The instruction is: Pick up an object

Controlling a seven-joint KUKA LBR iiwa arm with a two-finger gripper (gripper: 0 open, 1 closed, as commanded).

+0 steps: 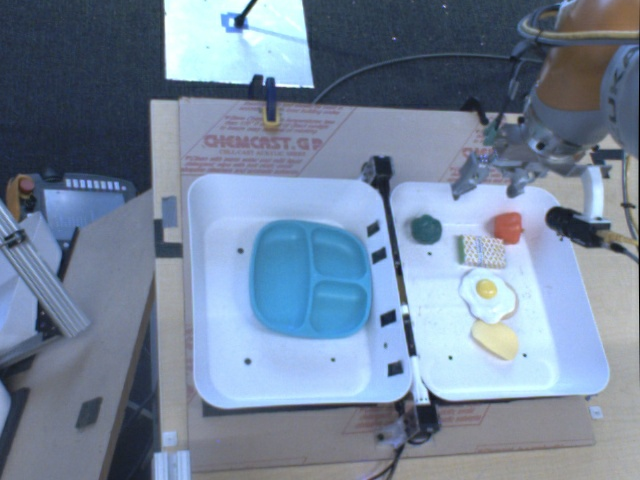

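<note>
The gripper (495,179) hangs open and empty over the right bin's (575,298) far edge, above a green ball (427,229) and fried egg (487,296).

Right bin (570,298) crowded down its middle: green ball (427,229), orange piece (508,227), sandwich block (483,251), fried egg (487,296), yellow wedge (497,340). Open floor lower left, beside the clipped divider (395,268).

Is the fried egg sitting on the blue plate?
No, the fried egg lies in the right bin, while the blue plate sits in the left bin.
</note>
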